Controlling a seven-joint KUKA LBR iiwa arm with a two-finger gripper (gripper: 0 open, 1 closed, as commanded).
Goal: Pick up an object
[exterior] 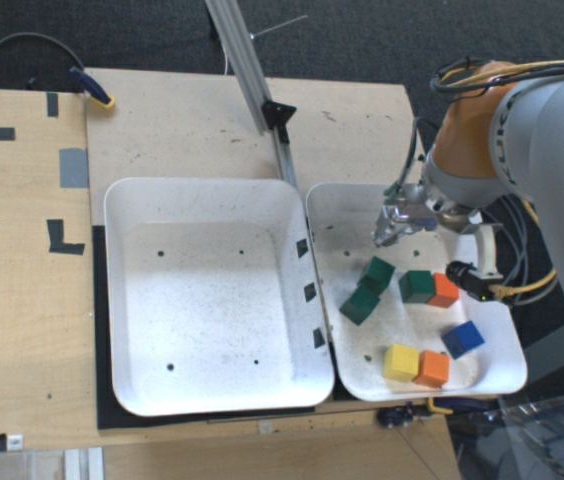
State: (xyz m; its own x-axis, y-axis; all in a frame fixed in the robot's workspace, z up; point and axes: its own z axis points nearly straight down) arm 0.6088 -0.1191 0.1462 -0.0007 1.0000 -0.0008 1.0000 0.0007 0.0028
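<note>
The right bin [337,218] holds several small blocks. Two dark green blocks [367,288] lie joined near its middle, and a green cube [416,286] touches an orange cube [444,290] to their right. A blue cube [462,338] lies lower right; a yellow cube [400,362] and an orange cube [433,368] sit side by side near the front rim. My gripper [390,230] hangs over the bin's back part, above and just behind the dark green blocks. Nothing shows between its fingers.
The left bin [122,268] stands beside the right one, sharing a middle wall. A slanted metal rail [247,63] crosses the bench behind the bins. Black cables [507,268] loop off the wrist at the right bin's right edge.
</note>
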